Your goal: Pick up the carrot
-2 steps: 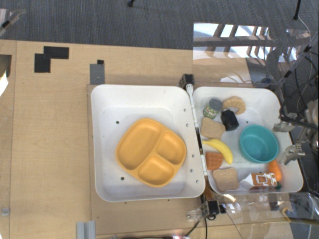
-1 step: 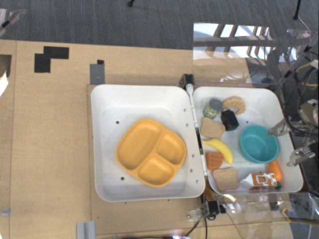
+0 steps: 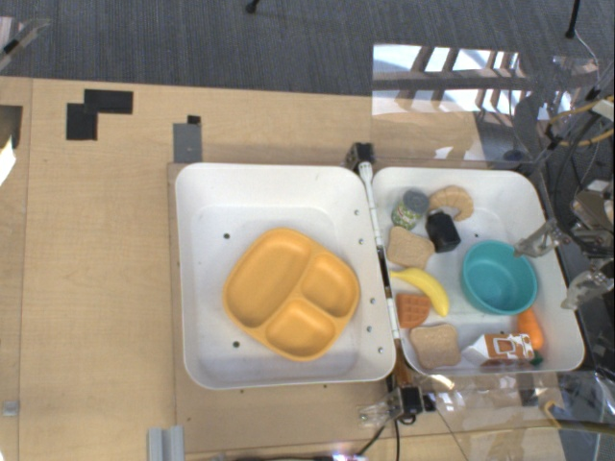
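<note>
Bright, even light; glare patch above the right bin (image 3: 548, 195).

Bench (image 3: 96, 305): pale wood, spreading under my reach from 9 o'clock across to 3 o'clock.
Left bin (image 3: 279, 185): shallow and white, sitting flat on my bench just left of centre — rounded corners.
Right bin (image 3: 553, 209): shallow and white too, at 3 o'clock of the left bin, the two rims side by side.
Black patches (image 3: 96, 111): flat stepped shapes on the wood at 10 o'clock.
Grey bracket (image 3: 188, 142): small upright piece on the wood at 11 o'clock of the left bin, just off its corner.
Black clamp (image 3: 361, 154): at 12 o'clock, where the two bins meet — touching both rims.
</note>
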Controlling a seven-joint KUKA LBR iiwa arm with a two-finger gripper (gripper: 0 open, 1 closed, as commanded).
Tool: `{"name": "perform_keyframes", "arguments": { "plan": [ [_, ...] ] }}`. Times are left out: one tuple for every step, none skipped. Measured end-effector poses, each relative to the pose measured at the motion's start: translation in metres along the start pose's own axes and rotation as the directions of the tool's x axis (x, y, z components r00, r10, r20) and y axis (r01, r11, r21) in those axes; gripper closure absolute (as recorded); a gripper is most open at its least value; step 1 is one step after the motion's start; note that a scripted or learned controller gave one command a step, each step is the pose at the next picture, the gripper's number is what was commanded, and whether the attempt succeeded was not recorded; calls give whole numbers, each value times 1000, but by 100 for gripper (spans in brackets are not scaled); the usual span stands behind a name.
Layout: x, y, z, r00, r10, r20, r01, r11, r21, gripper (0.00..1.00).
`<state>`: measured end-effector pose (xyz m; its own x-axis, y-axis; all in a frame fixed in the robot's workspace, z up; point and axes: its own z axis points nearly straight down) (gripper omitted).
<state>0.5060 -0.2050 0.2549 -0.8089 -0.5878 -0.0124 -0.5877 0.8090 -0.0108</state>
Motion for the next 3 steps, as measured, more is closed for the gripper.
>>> {"name": "perform_keyframes", "arguments": {
  "plan": [
    [6, 3, -29, 971, -238, 1, 238, 971, 2, 0],
    [9, 6, -47, 912, -411, 1, 411, 912, 2, 0],
    [12, 8, -41, 689, -725, 2, 725, 689, 1, 0]
  ]
}}
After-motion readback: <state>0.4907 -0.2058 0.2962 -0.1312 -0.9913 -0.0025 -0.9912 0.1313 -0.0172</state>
